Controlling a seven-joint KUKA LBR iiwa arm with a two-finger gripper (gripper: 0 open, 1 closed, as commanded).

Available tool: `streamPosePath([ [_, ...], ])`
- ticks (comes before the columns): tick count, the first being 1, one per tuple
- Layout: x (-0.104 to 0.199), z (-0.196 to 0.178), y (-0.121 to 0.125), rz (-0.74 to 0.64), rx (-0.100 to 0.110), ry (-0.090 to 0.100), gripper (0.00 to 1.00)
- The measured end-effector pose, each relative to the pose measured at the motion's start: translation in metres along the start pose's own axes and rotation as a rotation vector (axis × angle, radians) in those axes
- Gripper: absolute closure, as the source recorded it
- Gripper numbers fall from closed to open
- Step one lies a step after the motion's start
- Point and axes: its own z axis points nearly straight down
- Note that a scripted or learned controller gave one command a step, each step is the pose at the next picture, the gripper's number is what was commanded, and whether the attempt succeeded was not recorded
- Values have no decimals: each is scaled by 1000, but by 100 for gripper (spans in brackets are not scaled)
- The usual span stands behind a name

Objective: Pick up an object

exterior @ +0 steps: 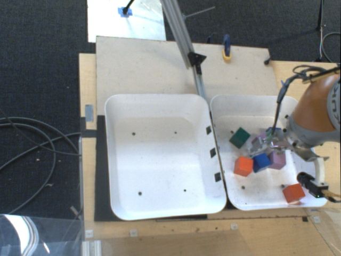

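Observation:
The right bin [234,108] holds a green block [240,137], an orange block [243,166], a blue block [261,162], a purple block [277,159] and a red-orange block [293,193] near its front right corner. My gripper [270,144] reaches in from the right and hangs low over the cluster, just above the blue and purple blocks. The arm's orange band [315,108] sits behind it. The blue, orange and purple blocks touch one another. I see nothing held between the fingers.
The left bin [114,143] lies beside the right one, split from it by a raised rim [213,143]. A slanted metal pole [178,25] crosses the back board. Cables [32,143] lie on the floor at left.

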Motion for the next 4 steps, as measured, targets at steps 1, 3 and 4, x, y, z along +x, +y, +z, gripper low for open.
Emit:
streamPosePath([
  [1,2,1,-5,-1,-2,-2,0],
  [3,4,1,-9,2,-6,-4,0],
  [4,5,1,-9,-1,-6,-6,0],
])
